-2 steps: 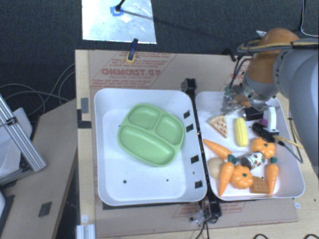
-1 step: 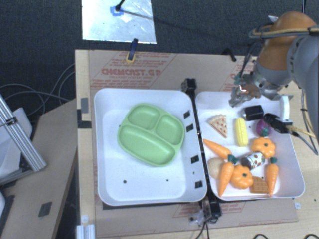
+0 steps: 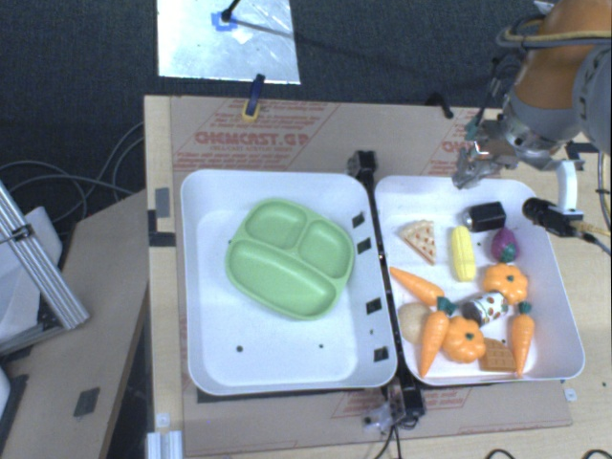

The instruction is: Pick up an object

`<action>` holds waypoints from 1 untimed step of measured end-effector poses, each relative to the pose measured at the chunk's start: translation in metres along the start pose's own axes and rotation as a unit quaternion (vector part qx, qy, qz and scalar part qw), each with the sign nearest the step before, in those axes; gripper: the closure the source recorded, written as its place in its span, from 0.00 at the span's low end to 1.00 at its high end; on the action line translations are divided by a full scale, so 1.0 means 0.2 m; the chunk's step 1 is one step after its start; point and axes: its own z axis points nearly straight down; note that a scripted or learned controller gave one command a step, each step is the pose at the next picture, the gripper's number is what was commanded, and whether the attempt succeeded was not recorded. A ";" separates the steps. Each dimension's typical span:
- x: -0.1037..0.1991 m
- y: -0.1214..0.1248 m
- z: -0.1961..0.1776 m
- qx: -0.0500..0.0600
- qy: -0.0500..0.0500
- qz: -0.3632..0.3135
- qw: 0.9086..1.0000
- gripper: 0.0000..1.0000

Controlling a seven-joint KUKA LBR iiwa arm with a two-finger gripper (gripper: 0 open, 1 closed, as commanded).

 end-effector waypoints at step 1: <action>0.21 -0.21 0.00 0.004 0.000 0.000 1.000 1.00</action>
